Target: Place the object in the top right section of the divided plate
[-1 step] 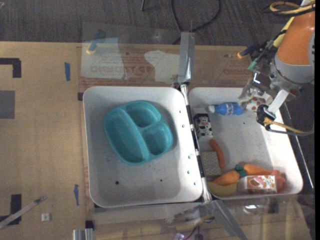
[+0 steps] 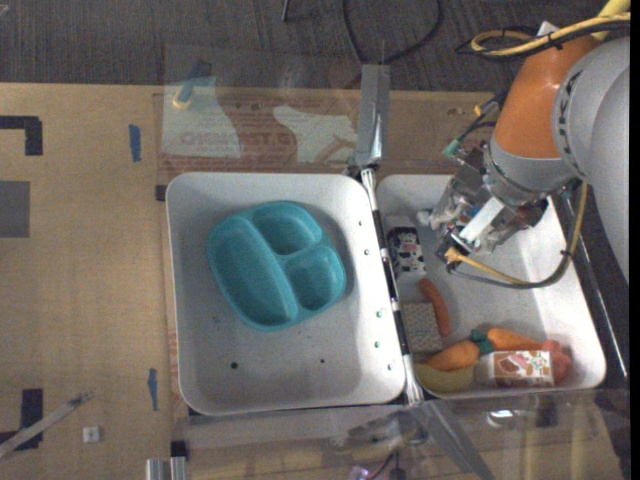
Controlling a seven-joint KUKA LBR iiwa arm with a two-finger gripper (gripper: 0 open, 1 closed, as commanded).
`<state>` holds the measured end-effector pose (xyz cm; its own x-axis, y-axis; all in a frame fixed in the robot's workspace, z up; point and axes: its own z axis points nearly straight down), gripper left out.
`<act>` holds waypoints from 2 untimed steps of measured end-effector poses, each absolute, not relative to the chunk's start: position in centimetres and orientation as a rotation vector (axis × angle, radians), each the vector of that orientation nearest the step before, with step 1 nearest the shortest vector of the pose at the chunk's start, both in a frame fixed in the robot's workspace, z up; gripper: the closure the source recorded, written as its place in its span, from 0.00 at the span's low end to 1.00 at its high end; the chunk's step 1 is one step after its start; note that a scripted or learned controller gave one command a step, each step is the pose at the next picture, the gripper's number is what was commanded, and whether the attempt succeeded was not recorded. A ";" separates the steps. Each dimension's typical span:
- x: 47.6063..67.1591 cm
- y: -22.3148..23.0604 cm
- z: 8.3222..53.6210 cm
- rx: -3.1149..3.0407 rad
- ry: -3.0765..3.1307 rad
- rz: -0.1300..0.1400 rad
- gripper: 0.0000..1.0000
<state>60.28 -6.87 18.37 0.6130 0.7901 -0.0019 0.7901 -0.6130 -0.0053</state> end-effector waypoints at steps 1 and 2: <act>55.7 1.2 18.4 -2.526 -1.862 0.005 1.00; 53.5 8.8 18.4 -2.541 -1.842 0.006 1.00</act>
